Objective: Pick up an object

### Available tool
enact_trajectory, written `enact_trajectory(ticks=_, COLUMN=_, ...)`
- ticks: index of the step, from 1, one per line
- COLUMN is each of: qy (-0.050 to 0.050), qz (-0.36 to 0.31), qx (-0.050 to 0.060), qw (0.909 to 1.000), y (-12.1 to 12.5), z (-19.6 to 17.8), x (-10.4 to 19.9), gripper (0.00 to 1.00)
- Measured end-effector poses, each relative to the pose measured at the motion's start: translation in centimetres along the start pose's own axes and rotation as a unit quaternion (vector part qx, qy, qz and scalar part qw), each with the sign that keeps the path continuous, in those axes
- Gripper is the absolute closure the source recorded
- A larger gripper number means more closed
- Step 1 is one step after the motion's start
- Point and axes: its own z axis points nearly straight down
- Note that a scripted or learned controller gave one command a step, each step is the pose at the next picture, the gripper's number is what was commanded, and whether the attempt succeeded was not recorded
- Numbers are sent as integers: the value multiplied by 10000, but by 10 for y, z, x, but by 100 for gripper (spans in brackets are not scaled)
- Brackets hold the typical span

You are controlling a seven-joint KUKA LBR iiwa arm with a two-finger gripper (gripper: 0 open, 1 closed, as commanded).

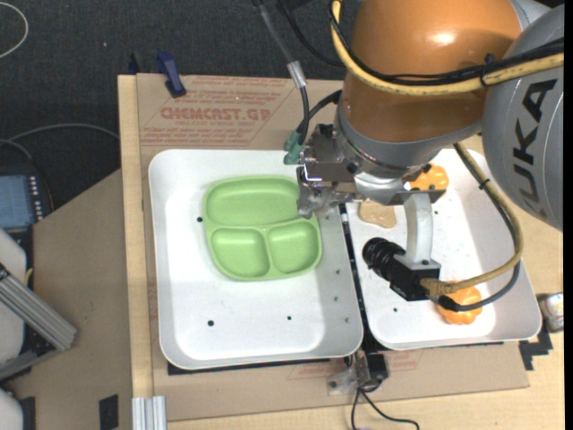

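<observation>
Two bins side by side on the surface [89, 267]. Left bin [179, 312]: divided plate [261, 227] in its back-right part, near the shared wall. Right bin [501, 267]: flat piece [377, 213] at back-left, small toy [433, 178] behind it (partly hidden by the arm), another toy [458, 310] at front. The arm [430, 70] hangs over the seam, hand [315, 193] by the plate's right edge.

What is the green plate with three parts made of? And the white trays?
The green plate looks like moulded plastic: one even pale green, soft matte sheen, rounded dividers. The left white bin and the right white bin also look like smooth plastic, slightly glossy with rounded rims, though coated metal can't be ruled out.
</observation>
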Motion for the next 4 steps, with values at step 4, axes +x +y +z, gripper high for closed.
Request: enact_trajectory(ticks=4, qy=-3, qz=14, qx=-4, qw=10000, y=1, z=-35, x=4, gripper=100)
